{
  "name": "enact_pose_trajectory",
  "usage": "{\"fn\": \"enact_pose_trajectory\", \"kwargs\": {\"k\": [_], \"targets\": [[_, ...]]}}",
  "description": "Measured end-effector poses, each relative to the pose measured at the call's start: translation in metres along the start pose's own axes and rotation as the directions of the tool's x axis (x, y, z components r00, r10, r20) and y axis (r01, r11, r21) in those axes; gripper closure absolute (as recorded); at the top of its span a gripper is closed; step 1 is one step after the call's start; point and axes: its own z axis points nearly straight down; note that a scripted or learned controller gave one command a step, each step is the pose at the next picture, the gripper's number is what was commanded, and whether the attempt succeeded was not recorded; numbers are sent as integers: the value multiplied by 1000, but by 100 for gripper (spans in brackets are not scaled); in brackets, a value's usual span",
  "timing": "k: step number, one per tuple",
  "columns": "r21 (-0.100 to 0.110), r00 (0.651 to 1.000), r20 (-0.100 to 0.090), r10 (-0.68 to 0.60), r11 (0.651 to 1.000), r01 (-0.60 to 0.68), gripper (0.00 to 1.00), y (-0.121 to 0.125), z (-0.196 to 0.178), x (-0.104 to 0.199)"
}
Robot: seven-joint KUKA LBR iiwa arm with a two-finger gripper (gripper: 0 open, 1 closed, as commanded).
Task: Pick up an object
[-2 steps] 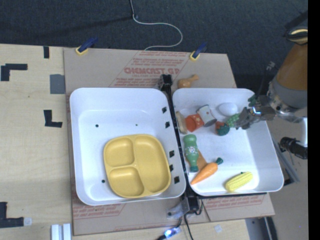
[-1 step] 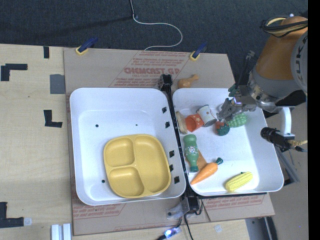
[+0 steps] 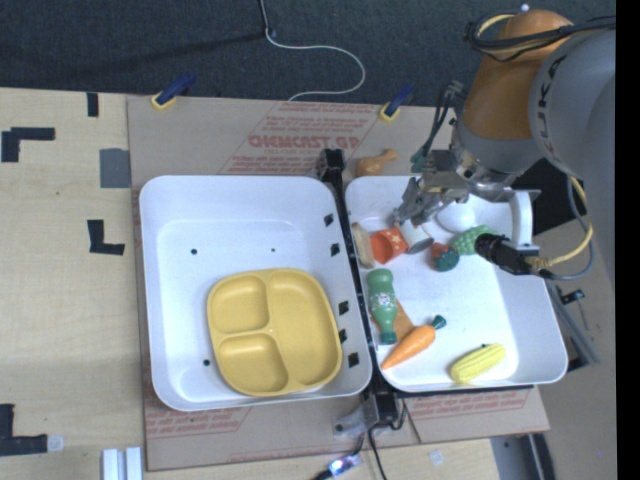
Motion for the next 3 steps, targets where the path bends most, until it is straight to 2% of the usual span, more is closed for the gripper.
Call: {"fn": "enact_pose_trajectory", "kwargs": {"k": [1,2,3], "targets": [[1,1000,2,4,1000,-4,100,7,4,32],[1,1000,2,5,1000,-5,100,7,0,46],[1,1000,2,5,1000,-5,100,13,-3,42]]}}
